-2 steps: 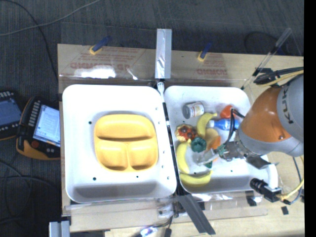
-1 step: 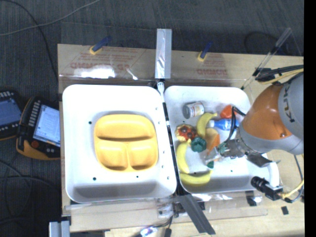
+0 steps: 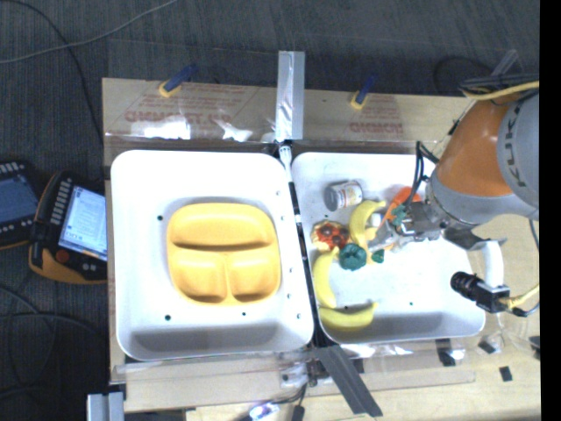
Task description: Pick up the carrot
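A: Which step is this?
B: The approach, I'd say. The arm hangs over the right bin, its claw just beside the carrot.
A: Gripping it?
B: Cannot tell; next it must close squarely on the carrot.
A: The bins?
B: The left bin holds a yellow tray. The right has two bananas, a can and small toys.

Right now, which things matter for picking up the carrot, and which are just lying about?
For the job:
carrot
gripper
right bin

Lying about:
banana
can
teal piece
yellow tray
left bin
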Robot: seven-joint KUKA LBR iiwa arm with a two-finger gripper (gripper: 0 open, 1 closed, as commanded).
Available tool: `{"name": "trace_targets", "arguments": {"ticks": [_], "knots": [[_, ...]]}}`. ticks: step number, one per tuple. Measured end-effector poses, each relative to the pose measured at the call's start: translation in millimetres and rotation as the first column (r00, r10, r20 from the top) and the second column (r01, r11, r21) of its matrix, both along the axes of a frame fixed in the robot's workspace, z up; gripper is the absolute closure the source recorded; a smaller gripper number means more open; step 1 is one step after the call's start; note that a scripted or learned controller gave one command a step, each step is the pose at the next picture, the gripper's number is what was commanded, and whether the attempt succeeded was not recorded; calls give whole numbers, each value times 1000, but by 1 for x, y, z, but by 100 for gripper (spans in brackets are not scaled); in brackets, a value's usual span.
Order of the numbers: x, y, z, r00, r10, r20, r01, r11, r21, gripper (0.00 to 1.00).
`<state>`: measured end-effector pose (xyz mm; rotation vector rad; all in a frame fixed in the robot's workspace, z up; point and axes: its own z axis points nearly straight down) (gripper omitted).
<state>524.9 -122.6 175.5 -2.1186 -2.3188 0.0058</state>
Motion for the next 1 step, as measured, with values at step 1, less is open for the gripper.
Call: {"name": "trace_targets", "arguments": {"ticks": [1], "knots": [[-7, 2, 41, 996, 85, 1, -85, 996, 2, 100]]}}
